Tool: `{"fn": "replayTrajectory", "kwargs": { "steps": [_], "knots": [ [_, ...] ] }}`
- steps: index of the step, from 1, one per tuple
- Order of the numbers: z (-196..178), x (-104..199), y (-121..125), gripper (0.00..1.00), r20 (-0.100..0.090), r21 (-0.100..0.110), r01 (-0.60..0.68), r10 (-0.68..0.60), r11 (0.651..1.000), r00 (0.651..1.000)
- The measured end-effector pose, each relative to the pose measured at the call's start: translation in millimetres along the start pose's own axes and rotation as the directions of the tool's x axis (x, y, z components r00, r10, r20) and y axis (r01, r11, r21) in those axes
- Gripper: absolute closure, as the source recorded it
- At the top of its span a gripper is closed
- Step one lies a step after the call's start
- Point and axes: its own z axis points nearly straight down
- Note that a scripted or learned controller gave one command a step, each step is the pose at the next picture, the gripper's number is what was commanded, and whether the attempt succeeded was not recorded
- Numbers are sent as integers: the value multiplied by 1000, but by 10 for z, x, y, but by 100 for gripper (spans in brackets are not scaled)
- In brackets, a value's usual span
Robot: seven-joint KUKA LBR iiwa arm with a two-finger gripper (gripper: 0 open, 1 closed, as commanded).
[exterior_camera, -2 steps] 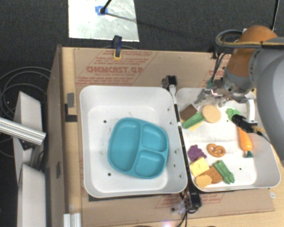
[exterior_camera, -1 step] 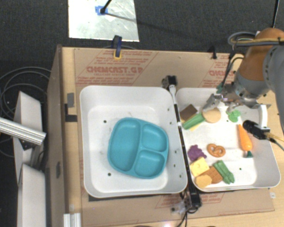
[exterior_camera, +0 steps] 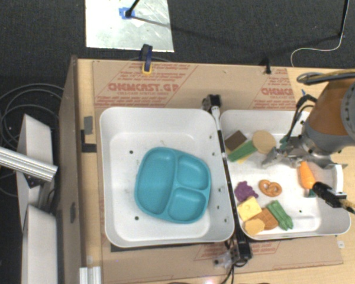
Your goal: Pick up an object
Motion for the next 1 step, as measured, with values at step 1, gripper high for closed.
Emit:
{"fn": "replayTrajectory", "kwargs": {
  "steps": [1],
  "knots": [
    [-560, 372, 904, 0, 2, -19, 14, -14, 1000, 1000]
  ]
}}
